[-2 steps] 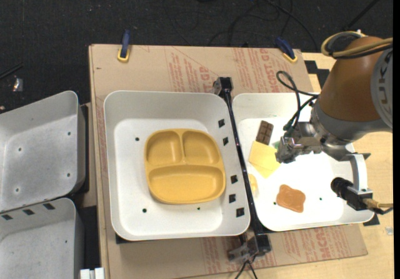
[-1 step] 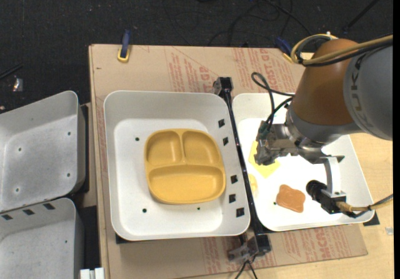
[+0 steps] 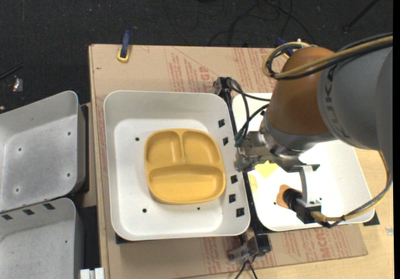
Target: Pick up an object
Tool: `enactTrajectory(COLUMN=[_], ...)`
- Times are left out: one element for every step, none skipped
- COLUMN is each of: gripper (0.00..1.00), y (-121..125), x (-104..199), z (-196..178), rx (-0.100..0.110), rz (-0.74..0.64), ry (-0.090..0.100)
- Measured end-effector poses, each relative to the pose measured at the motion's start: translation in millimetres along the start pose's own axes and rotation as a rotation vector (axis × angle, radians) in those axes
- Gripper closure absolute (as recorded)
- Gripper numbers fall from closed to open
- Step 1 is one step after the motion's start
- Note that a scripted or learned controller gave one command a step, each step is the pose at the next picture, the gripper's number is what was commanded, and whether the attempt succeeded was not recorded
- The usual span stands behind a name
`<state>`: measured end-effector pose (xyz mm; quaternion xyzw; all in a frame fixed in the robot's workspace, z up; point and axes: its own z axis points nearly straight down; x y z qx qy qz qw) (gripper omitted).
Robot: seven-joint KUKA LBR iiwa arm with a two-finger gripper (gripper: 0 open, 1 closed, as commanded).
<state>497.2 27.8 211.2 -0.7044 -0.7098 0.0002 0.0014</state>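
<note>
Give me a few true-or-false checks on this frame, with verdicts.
1. The plate lies in the left bin. True.
2. The plate has three compartments. True.
3. The arm hangs over the left bin. False: it is over the right bin.
4. The plate lies upside down. False: its compartments face up.
5. An orange thing lies in the right bin. True.

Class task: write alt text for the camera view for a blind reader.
A grey and orange robot arm hangs over the right white bin, above a yellow item and an orange one. The left bin holds a yellow divided plate.
</note>
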Motion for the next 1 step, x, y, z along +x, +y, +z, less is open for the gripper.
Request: enactTrajectory(gripper=[1.0], y=[-3.6], x=[47.3], z=[2.4], rx=[-0.001], rz=[0.0], ry=[0.0])
